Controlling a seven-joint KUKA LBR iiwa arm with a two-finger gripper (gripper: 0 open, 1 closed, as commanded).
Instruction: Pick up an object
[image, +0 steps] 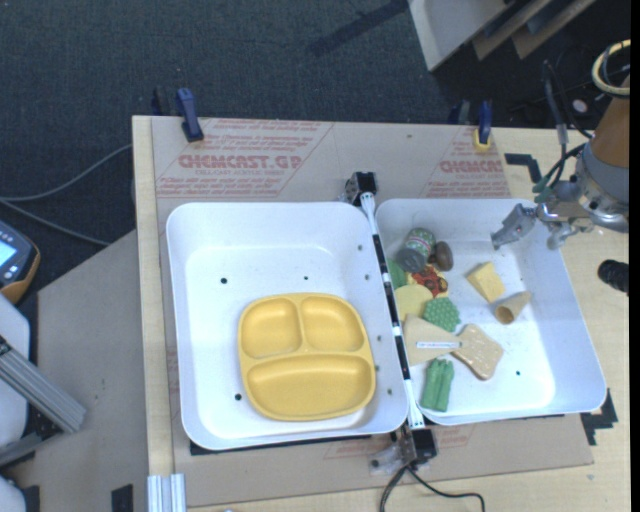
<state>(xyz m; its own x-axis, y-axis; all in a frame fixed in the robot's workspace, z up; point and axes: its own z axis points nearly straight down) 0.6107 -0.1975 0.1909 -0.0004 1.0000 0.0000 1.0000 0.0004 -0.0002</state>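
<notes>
Gripper (522, 228) hangs over the far right part of the right bin (560, 385), arm entering from the right. It carries nothing; whether the fingers stand wide or narrow I cannot tell at this size.

Candidate objects all lie in the right bin, bunched toward its left wall — likely where they slid or were dropped. A yellow wedge (487, 281) lies nearest the gripper, just left and nearer than it; a small tan cone (510, 308) lies just beside the wedge. Further left: a round tin (419, 243), some red and yellow food pieces, a green knobbly piece (443, 313). Near side: a toast slice (478, 351) and a green pod (437, 385).

My judgement: no pick has begun; the wedge looks the easiest target, being apart from the clutter.

Left bin (200, 240) holds a yellow divided plate (305, 356), flat, toward its near side.

Both bins sit on a printed cardboard sheet (240, 160) clamped at the far edge by blue clamps (187, 112), over a pale desk (90, 300). Dark carpet beyond; loose cables on the left.
</notes>
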